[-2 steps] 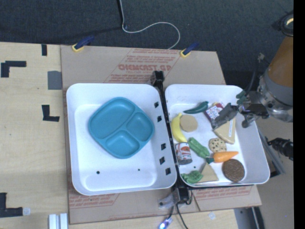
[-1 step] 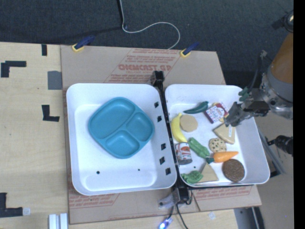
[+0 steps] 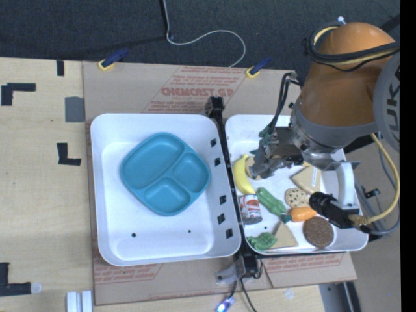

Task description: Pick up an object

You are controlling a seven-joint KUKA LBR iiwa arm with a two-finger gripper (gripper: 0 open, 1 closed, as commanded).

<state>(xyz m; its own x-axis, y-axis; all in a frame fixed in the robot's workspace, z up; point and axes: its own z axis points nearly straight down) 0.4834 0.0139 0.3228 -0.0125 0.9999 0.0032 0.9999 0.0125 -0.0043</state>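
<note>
My gripper (image 3: pixel 261 168) hangs low over the right bin (image 3: pixel 250 127), near its middle, just right of a yellow banana (image 3: pixel 242 175). Below it lie a green pickle-like piece (image 3: pixel 271 200), a small can with a red label (image 3: pixel 251 209), a green leafy piece (image 3: pixel 262 242), a tan wedge (image 3: pixel 285 235), a spotted cracker (image 3: pixel 296 197), an orange carrot (image 3: pixel 301 214) and a brown round cookie (image 3: pixel 318 231). A pale cheese-like wedge (image 3: pixel 305 176) sits right of the gripper. The arm's bulk hides the bin's far right part.
The left bin (image 3: pixel 110 132) holds a blue divided plate (image 3: pixel 165 173). Black clips (image 3: pixel 215 106) join the two bins along the central divider. A white cable (image 3: pixel 195 41) runs across the dark floor behind the cardboard base.
</note>
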